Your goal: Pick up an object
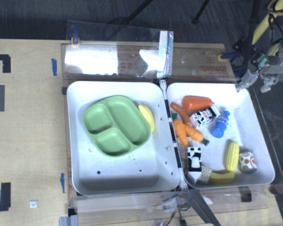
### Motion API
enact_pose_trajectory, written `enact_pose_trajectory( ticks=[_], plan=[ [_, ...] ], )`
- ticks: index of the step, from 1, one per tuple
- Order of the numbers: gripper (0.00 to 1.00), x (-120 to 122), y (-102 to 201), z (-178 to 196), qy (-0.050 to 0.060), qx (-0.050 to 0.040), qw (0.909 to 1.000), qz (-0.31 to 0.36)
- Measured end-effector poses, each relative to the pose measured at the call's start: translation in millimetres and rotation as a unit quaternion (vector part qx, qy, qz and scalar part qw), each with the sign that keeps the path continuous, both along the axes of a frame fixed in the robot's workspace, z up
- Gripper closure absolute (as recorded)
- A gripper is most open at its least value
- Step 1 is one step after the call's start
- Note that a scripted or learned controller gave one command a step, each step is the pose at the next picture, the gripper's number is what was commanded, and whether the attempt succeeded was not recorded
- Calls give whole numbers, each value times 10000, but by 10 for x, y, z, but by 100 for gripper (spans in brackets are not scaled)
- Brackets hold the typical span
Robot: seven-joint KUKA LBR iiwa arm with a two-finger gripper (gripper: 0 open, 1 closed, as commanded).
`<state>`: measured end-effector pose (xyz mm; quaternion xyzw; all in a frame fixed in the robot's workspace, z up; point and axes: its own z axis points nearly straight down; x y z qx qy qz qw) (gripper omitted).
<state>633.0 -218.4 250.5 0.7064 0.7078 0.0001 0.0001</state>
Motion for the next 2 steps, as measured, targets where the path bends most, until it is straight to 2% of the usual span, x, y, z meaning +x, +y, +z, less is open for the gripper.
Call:
enact_pose_trajectory(
  ticks=[1,2],
  plan=[
    [0,-202,-35,578,-18,-16,9989,476],
    [0,-745,-18,-379,-6,-4,9942,1077]
  ],
)
